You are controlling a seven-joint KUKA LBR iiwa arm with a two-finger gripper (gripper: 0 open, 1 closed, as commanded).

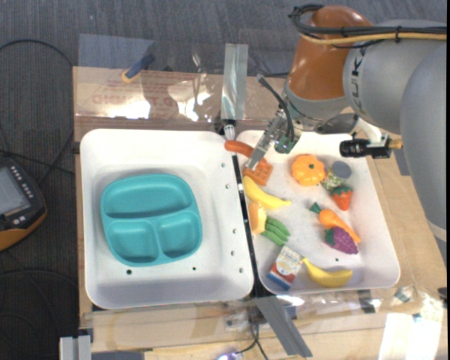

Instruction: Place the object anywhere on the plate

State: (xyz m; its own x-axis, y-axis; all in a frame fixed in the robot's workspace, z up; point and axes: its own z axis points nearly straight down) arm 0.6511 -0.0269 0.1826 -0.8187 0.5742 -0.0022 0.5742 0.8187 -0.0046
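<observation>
Nothing sits on the teal plate yet. The hand hangs over the waffle in the right bin, fingers spread, pinching nothing.

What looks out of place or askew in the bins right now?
One thing: a small orange-red sausage-shaped toy lies up on the rim where the two white bins meet, at the far end, rather than down among the other toy foods in the right white bin. The teal divided plate sits flat, nothing spilled.
</observation>
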